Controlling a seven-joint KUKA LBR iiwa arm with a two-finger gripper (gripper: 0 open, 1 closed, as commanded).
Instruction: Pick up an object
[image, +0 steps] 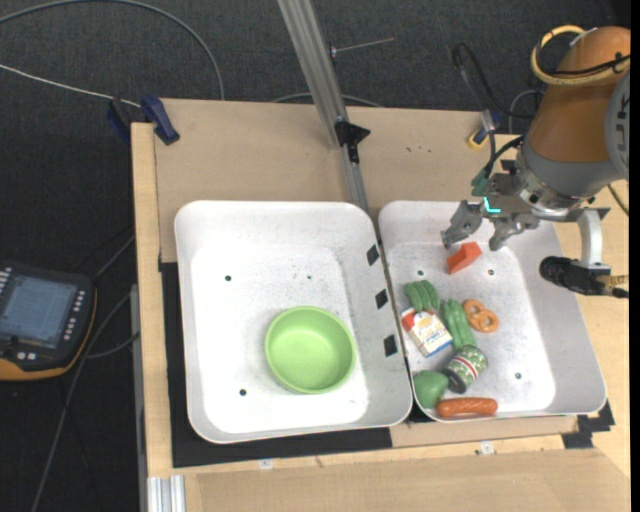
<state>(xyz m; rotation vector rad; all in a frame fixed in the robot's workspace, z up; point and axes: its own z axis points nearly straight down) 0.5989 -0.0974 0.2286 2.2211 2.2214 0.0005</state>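
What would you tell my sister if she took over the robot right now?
Gripper: open, above the far end of the right bin, beside the orange block, holding nothing.
Right bin also holds green veggies, a pretzel, a carton, a can and a hot dog.
Left bin: a green bowl.
Done: nothing picked yet.
Left: close on something, probably the block, and lift.

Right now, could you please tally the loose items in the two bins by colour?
Green: 4 (bowl, two pods, rounded piece)
Orange-red: 2 (block, sausage)
Brown: 1 (pretzel)
Multicoloured: 2 (carton, can)
Total: 9
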